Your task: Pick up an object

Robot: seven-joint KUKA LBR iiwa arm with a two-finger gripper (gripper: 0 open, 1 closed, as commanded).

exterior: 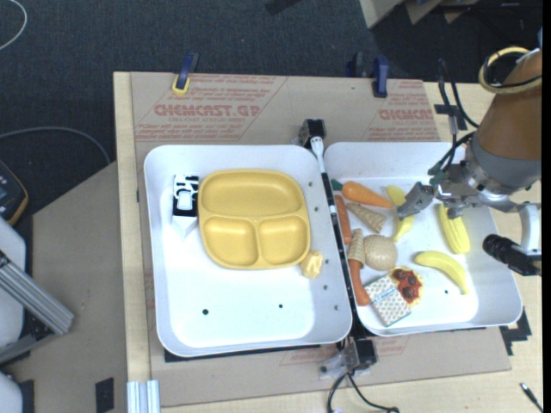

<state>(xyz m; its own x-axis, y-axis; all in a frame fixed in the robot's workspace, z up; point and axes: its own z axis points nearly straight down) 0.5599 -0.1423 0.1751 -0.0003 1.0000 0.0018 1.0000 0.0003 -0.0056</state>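
Observation:
The right bin (504,304) holds several toy foods: an orange carrot (366,195), a waffle cone (370,219), a tan bun (379,251), a corn cob (454,231), a banana (442,268), a red-topped piece (407,285) and a checked wafer (387,300). My gripper (433,198) hangs over the upper middle of this bin, between the carrot and the corn cob. It is open, with one grey finger (416,201) angled down toward a small yellow piece (398,201). Nothing sits between the fingers.
A long red-orange stick (344,224) lies along the right bin's left wall. The left bin (250,317) carries a yellow divided plate (256,216), a black-and-white item (183,196) and a small yellow piece (312,265). Black cables (508,252) hang at the right.

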